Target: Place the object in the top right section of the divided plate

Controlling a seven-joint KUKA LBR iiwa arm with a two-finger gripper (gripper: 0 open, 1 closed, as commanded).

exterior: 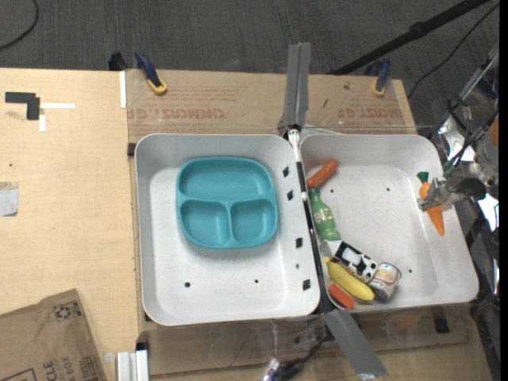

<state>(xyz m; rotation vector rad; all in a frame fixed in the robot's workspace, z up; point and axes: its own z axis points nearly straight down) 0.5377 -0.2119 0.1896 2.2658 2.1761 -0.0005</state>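
The teal divided plate (228, 202) lies in the left white bin (159, 292), with one wide section along its far side and two smaller sections along its near side. All three sections are bare.

The gripper (454, 187) hangs at the right edge of the right bin (397, 236), the arm reaching in from the right. A toy carrot (435, 211), orange with a green top, sits right at the gripper's tip over the bin's right rim, tilted with its point downward. It looks to be pinched there, but whether the gripper is closed on it cannot be told from this angle.

Other things lie in the right bin along its left side: an orange carrot-like piece (321, 173) near the far corner, a green bottle (323, 215) just below it, and at the near corner a yellow banana (350, 281), a black-and-white item (356, 261), a small can (385, 280) and a red piece (340, 295), all crowded together.
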